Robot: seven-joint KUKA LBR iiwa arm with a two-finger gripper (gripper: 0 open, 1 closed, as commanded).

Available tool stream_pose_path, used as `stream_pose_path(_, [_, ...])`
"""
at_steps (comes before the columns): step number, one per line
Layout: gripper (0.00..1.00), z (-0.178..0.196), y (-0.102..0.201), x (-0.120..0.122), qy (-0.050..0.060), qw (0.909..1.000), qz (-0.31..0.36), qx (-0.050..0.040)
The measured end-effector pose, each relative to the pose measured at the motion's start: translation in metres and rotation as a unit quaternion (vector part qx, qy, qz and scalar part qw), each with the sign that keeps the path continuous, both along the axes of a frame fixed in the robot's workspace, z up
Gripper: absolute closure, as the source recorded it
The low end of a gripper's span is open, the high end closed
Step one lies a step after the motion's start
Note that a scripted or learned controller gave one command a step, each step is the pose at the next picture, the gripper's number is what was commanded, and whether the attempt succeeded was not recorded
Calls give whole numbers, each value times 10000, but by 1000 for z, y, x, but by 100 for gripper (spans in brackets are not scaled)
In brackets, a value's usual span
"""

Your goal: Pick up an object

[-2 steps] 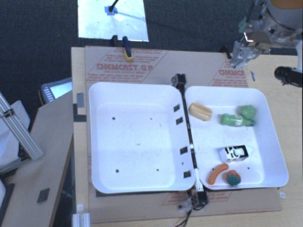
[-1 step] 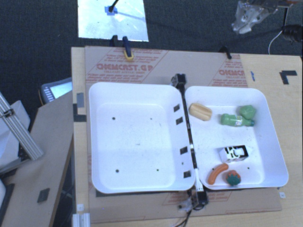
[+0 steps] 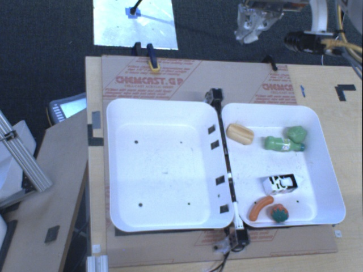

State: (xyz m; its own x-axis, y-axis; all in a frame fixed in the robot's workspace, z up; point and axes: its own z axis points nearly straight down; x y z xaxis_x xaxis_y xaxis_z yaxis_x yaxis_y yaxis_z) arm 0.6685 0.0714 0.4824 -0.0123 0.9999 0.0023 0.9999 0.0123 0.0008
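Overhead slanted view of a wooden worktop [image 3: 68, 169] w/ two shallow white bins side by side on a brown cardboard sheet [image 3: 150, 79].

The left bin [image 3: 161, 166] has a bare white floor w/ a few small dark dots.

The right bin [image 3: 320, 169] holds five small objects. Far left inside it, near the divider: a tan bread roll [image 3: 240, 134]. To its right, approx. mid-bin at the far side: a green bottle [image 3: 282, 144] lying on its side, and touching or just beside its right end, a green lumpy toy [image 3: 296, 133]. Nearer the viewer, a black-and-white block [image 3: 280, 183] sits about centre. At the near edge: an orange sausage [image 3: 260, 207] lying at a slant, and just right of it a small round toy [image 3: 279, 213], teal w/ orange.

The robot's hand [image 3: 252, 30] hangs at top right, over the dark carpet beyond the worktop's far edge, well apart from both bins and every object. It is pale and blurred; can't tell if its fingers are apart or together, and nothing shows between them.

A shiny metal plate [image 3: 135, 16] lies on the carpet at far left. A yellow-and-blue clamp [image 3: 152, 58] grips the cardboard's far edge.
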Motion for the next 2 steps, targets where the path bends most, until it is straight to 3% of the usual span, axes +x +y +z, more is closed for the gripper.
stream_pose_path(1, [100,-20,97,-1,3,10000,7,8])
stream_pose_path(2, [100,-81,166,-1,21,10000,-11,-5])
